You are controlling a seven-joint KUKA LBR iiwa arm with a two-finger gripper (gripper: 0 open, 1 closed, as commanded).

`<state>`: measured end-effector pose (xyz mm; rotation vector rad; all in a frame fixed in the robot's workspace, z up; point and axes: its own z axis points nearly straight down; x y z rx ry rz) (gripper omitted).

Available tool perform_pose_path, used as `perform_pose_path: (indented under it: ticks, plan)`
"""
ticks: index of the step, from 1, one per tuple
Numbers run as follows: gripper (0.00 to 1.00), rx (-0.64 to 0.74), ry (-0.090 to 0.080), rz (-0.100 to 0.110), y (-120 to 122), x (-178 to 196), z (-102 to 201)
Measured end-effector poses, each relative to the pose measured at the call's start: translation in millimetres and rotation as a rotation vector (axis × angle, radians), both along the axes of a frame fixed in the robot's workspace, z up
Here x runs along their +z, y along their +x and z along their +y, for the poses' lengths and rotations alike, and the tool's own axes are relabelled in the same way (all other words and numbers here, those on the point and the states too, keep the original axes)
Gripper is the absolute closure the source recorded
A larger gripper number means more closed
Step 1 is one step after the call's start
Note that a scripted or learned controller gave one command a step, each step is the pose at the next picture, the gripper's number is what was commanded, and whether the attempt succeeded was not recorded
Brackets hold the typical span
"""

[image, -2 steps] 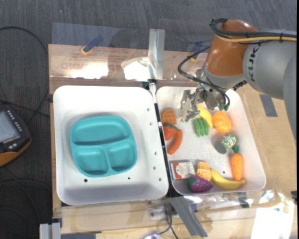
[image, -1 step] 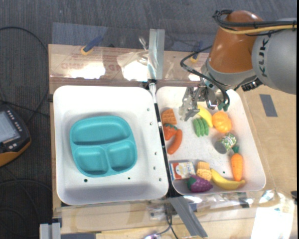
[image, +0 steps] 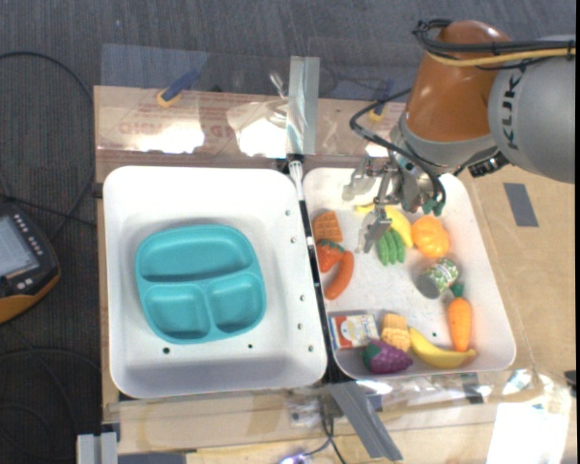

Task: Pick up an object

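The grey arm's two-finger gripper (image: 377,222) hangs over the far half of the right-hand shallow white bin (image: 495,303), its fingers spread and pinching nothing, tips just beside a green plastic pea pod (image: 392,246). An orange plastic pepper (image: 430,237) sits near the bin's right edge (a yellow toy banana (image: 439,354) lies along the near edge). The left-hand white bin (image: 126,211) carries a teal sectioned plastic tray (image: 201,280).

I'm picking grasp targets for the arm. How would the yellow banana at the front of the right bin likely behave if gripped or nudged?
The banana looks like smooth moulded plastic, so probably stiff, light and a bit slippery. Its curved shape suggests it would pivot or rock rather than roll away. It lies against the bin wall and close to the carrot, so a nudge may shift its neighbours.
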<state>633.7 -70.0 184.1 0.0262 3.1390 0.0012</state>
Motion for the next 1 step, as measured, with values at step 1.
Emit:
perform_pose_path:
  ticks: [1]
  plan:
    - [0.0,0.086,0.0,-0.001,-2.8,-90.9,-51.5]
